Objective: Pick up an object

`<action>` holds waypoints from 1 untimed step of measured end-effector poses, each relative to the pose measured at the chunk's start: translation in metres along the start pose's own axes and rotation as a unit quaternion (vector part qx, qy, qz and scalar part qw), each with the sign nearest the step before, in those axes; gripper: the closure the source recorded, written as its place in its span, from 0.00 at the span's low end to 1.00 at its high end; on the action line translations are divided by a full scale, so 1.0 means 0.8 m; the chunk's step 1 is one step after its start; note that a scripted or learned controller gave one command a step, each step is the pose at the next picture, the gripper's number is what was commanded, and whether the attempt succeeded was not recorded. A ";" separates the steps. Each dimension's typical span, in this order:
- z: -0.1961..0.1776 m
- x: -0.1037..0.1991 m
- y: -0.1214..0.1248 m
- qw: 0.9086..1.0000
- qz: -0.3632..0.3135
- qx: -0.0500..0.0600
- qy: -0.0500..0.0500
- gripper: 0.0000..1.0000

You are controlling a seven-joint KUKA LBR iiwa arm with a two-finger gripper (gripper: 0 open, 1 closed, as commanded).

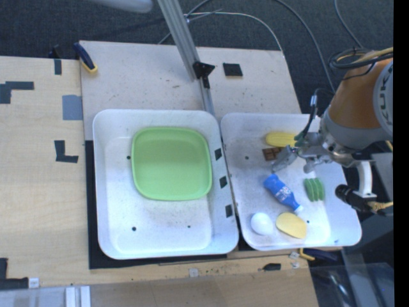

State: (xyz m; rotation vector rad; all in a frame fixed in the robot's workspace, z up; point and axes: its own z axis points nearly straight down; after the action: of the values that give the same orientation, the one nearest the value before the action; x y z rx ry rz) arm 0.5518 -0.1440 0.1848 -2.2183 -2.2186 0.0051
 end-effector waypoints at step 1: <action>0.057 0.009 0.003 1.000 0.000 -0.001 0.000 0.00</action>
State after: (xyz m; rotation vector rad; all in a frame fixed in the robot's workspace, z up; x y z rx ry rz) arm 0.5538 -0.1367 0.1393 -2.2178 -2.2202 0.0038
